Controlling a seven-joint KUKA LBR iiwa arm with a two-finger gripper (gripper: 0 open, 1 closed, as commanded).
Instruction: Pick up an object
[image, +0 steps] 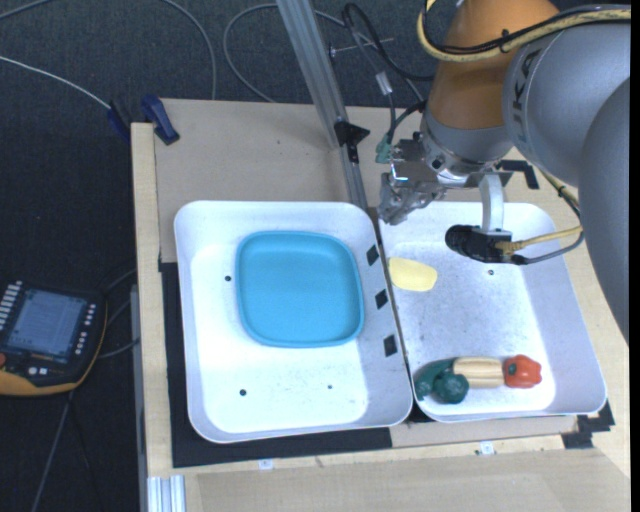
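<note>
At about ten o'clock in the right bin (500, 310) lies a pale yellow piece (412, 274), small, rounded and flat-looking, close to the wall shared with the left bin (300, 385). It seems the likeliest target, since the gripper (403, 203) hangs just off it toward twelve o'clock; whether the gripper is open or closed I cannot tell. The step looks like the approach, so the next move calls for a short shift toward six o'clock and a descent clear of that wall, away from the green toy (442, 385), tan roll (478, 372) and red toy (521, 371) at six o'clock and the blue tray (300, 288).
</note>
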